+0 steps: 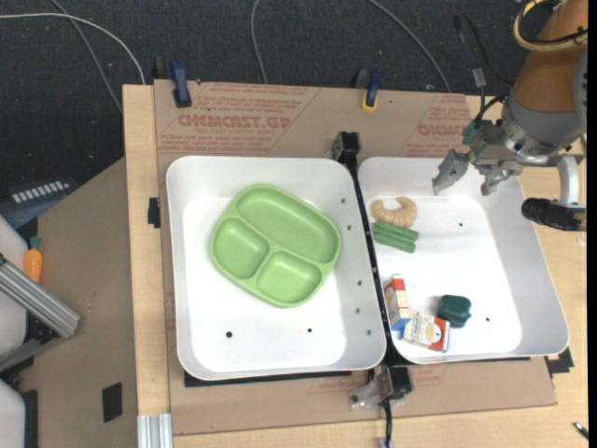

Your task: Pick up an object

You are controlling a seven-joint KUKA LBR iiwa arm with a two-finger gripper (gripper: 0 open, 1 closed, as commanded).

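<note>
Down at the near edge of my screen I see the worktop (280,409), brown cardboard with two white bins on it. From the left, the left bin (201,343) comes first, and a green plate (276,245) with three little sections lies flat in the middle of it. Next comes the right bin (522,297), where the small things are. A curved tan piece (395,210) lies near its left wall, touching a green stick (395,238) just below it. Lower down, a red and white packet (399,301) lies along the left wall, with a colorful packet (424,331) just beside it, and a dark green block (455,308) to the right of those. Farthest right, the gripper (471,177) hangs over the top edge of the right bin with its two fingers spread wide, and I see nothing between them. No thing has been picked up yet, I think. The tan piece is the nearest thing to grab. It could go wrong because the tan piece and the green stick touch, so the fingers might bump one and push both away. The bin wall is close too, so a finger could hit it.
</note>
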